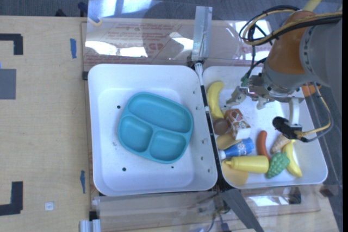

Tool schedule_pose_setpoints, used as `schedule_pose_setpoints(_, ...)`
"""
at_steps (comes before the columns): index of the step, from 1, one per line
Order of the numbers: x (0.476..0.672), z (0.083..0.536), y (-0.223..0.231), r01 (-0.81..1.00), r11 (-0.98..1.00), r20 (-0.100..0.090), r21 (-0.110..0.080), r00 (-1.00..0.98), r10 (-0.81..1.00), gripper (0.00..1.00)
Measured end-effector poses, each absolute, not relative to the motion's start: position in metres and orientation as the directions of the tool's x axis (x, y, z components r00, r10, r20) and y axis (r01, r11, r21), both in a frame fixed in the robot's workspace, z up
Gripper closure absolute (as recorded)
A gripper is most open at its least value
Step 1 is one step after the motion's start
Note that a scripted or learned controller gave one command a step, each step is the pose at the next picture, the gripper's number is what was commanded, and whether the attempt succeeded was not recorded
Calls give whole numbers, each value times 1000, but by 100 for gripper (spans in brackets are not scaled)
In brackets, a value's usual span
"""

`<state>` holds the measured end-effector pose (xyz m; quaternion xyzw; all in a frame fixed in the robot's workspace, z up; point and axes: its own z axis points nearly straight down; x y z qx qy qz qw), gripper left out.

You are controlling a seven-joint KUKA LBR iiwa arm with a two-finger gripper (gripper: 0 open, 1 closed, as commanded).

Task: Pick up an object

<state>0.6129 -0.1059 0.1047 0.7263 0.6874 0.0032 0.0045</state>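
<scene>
My gripper (249, 98) hangs over the back of the right bin (318, 171), reaching in from the right below the orange wrist band. Its fingers stand open, with nothing between them. Just left of it lies a yellow banana (215, 98). Below it sit a brown-and-white carton (237, 121) and a brown lump (220, 126). Toward the front of the bin are a blue can (240, 148), a yellow bottle (248, 163), a green toy (277, 164), a red sausage (262, 141) and a second small banana (294, 159).
The left bin (103, 89) holds a teal divided plate (156, 126). A clear plastic wall (141, 35) stands behind both bins. The ridge between the bins (205, 117) runs right beside the banana. Black cables (261, 22) loop above the wrist.
</scene>
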Motion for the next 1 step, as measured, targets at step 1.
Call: schedule_pose_setpoints(1,612,112,-105,998,-56,-1,8,56,998,100)
